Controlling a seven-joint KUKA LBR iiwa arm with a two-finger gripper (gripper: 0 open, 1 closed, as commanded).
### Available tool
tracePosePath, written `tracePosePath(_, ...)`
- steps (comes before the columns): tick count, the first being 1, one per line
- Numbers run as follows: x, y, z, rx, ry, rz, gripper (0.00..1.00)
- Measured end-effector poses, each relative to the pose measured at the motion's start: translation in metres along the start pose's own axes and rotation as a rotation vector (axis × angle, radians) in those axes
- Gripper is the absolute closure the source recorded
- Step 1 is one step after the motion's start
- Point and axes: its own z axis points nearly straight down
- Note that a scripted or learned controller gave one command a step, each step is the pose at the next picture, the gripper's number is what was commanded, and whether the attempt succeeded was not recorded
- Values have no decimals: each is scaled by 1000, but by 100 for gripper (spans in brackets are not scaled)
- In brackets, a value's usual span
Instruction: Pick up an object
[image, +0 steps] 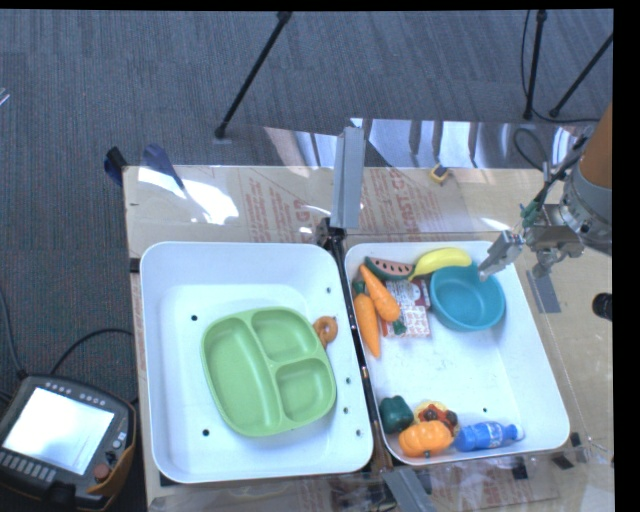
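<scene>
The blue bowl (467, 299) sat in the far part of the right bin (545, 375), and it looked the likeliest pick because it lay closest to the arm. The gripper (520, 252) hung just off the bowl's far right rim, above the bin's far right corner, so the bowl lay down and to the left of it in the camera view. One finger slanted toward the rim and the other stood apart from it with nothing between them, so the gripper was released. Being round, the bowl offered no long axis; a grasp would probably have to pinch its rim. Touching the bowl's far left rim lay a yellow banana (440, 261), and left of the bowl two carrots (372, 308) ran lengthwise along the bin's left wall. Well nearer than the bowl lay a blue bottle (487, 436).
</scene>
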Motion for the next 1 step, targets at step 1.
tracePosePath(1, 88, 8, 18, 4, 2, 4, 0)
